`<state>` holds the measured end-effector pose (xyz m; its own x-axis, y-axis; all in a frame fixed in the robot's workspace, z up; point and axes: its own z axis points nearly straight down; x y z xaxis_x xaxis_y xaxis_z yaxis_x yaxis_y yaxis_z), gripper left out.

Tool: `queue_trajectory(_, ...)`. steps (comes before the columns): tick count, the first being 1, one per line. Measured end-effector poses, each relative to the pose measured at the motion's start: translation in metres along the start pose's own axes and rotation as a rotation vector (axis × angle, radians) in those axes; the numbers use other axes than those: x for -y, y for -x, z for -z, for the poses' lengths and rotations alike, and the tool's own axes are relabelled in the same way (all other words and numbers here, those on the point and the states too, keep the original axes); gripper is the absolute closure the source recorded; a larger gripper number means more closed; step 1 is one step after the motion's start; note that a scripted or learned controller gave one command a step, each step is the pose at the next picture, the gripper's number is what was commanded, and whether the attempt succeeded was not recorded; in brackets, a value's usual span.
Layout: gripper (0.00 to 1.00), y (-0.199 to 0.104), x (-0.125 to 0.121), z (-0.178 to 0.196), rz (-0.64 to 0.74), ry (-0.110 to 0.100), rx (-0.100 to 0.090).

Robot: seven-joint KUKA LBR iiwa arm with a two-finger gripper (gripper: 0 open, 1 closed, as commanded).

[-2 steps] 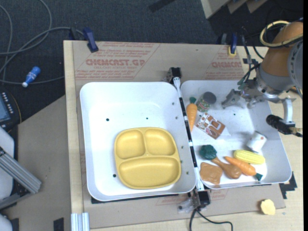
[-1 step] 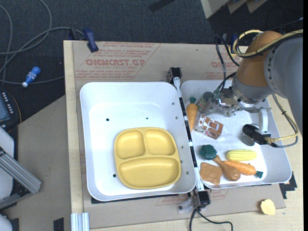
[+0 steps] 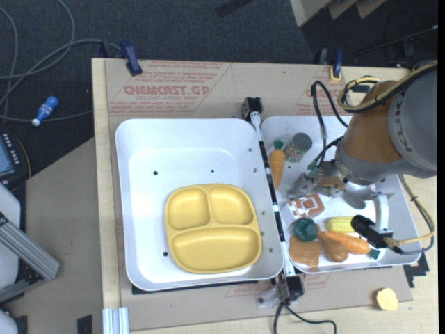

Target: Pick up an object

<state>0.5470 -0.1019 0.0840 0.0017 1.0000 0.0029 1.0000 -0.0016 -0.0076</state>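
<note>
The gripper (image 3: 314, 179) sits low in the right bin (image 3: 403, 186) among the toy food; whether it is released or clenched cannot be told, and nothing is seen in its grasp. Around it in that bin lie two carrots (image 3: 277, 164) (image 3: 345, 241), one corn cob (image 3: 341, 224), one green piece (image 3: 304, 229), one brown piece (image 3: 304, 252), one orange-and-white packet (image 3: 307, 205) and one grey disc (image 3: 301, 143). The left bin (image 3: 139, 145) holds one yellow three-part plate (image 3: 212, 228), and two blue clamps (image 3: 130, 58) (image 3: 337, 65) grip the bench (image 3: 174, 89).
</note>
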Motion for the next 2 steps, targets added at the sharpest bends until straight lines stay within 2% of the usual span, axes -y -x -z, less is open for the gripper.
queue_trajectory(1, 0.0, -0.005, 0.025, 0.001, 0.001, 0.005, 0.001)
queue_trajectory(2, 0.0, 0.019, -0.009, 0.001, 0.002, 0.01, 0.005)
